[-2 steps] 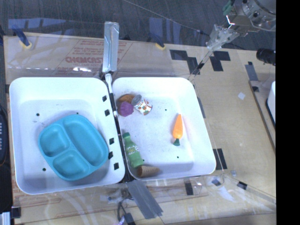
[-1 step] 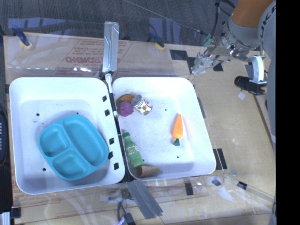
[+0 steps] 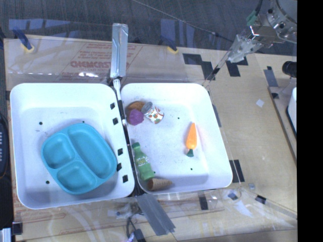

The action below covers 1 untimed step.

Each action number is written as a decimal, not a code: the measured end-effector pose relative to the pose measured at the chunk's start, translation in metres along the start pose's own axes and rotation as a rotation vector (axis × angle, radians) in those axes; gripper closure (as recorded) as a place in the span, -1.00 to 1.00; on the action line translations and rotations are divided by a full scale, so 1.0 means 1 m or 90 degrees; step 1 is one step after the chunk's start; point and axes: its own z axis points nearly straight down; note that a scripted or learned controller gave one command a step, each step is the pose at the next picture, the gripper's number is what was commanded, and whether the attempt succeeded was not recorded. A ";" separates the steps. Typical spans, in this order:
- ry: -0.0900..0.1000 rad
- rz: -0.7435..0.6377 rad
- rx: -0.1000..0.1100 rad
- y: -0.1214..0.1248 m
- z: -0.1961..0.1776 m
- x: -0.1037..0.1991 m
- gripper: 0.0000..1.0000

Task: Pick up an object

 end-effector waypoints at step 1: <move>0.003 -0.001 0.012 -0.030 0.109 0.002 1.00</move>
